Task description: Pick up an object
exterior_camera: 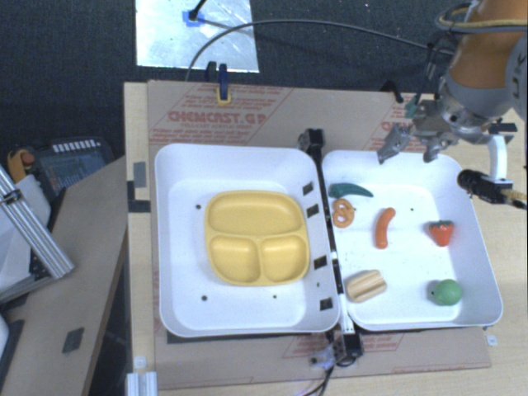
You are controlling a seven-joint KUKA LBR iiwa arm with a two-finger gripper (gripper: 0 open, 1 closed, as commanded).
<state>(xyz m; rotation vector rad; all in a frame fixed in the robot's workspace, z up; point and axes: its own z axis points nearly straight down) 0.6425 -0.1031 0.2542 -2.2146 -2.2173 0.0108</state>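
jaws (410, 148) spread above right bin (478, 262), cardboard bench (272, 110).

Dark carpet floor (66, 56), wooden bench (91, 221).

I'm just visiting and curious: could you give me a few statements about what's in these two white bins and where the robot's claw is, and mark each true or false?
1. The yellow tray with compartments lies in the left bin. True.
2. The gripper holds the hot dog. False: it hangs open above the right bin's far edge, with nothing between its fingers.
3. The green ball sits in the right bin's near right corner. True.
4. The pretzel lies on the yellow tray. False: it lies in the right bin, just below the green pepper.
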